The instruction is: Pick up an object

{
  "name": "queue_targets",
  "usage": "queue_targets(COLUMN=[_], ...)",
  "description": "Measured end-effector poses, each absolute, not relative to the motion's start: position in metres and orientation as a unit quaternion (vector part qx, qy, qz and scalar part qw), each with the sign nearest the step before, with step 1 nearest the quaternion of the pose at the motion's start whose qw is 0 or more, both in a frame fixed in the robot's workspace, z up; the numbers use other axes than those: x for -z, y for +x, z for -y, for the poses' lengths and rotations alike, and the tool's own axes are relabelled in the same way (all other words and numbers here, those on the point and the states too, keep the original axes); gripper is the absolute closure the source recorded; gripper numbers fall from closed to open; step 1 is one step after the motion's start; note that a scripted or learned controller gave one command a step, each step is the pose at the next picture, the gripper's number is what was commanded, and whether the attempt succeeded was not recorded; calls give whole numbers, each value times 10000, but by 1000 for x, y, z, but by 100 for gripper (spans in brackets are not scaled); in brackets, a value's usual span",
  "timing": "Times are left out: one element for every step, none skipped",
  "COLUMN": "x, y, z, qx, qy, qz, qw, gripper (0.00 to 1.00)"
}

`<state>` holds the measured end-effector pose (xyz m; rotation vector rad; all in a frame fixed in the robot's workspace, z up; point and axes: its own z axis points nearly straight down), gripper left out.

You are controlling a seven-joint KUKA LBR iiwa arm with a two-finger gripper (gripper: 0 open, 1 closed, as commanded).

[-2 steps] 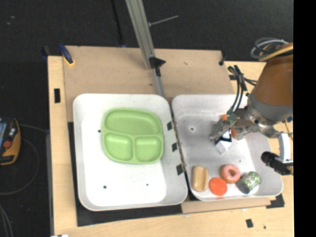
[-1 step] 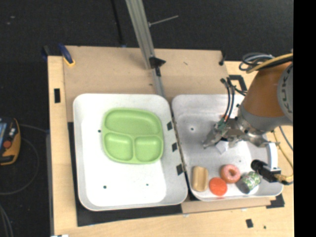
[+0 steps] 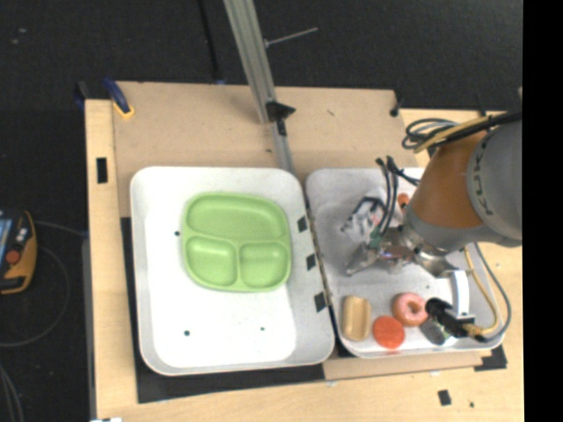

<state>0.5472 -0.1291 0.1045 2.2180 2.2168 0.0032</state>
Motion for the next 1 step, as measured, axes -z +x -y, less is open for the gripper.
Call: queue_targets(x=[-101], y=[548], z=[130], qx=[-5], qy=[7081], qz=[-7061], qw=[12], gripper=[0])
